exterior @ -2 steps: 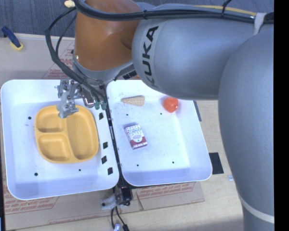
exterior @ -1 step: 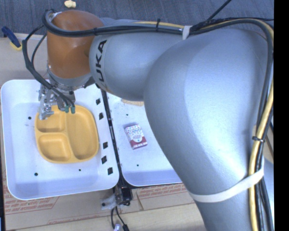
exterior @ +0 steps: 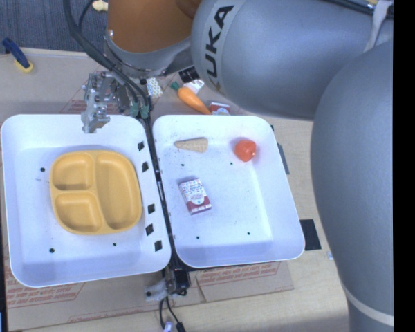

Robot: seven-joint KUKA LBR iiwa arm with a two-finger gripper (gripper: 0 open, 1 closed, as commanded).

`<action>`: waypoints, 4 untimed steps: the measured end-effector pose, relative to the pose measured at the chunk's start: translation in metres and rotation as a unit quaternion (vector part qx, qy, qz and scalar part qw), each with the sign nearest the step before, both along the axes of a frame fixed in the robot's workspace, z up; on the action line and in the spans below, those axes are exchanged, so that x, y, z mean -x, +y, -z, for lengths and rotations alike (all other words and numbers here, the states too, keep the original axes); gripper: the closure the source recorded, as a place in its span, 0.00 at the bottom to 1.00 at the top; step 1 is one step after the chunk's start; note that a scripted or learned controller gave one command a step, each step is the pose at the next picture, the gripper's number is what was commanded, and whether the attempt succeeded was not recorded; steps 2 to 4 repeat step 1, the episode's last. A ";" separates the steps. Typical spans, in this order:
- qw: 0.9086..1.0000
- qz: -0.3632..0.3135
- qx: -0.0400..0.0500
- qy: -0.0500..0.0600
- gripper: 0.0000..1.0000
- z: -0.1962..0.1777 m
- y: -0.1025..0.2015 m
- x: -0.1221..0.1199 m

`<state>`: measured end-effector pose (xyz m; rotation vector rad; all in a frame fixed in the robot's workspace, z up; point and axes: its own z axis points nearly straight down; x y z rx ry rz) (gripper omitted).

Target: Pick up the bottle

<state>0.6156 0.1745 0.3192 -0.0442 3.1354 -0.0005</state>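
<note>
The gripper hangs over the back rim of the left bin; whether it is released or clenched cannot be told. The bottle, red and white, lies flat mid-floor in the right bin, well apart from the gripper.

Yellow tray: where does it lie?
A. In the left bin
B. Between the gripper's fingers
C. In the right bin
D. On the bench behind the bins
A. The yellow tray lies flat on the floor of the left bin, while the right bin holds the red packet, the wedge and the red ball.
</note>
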 end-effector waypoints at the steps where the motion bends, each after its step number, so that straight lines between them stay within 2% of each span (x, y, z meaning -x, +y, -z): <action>1: 0.996 -0.085 0.001 0.003 1.00 -0.001 -0.062 0.054; 4: 0.996 -0.085 0.001 0.003 1.00 -0.001 -0.062 0.054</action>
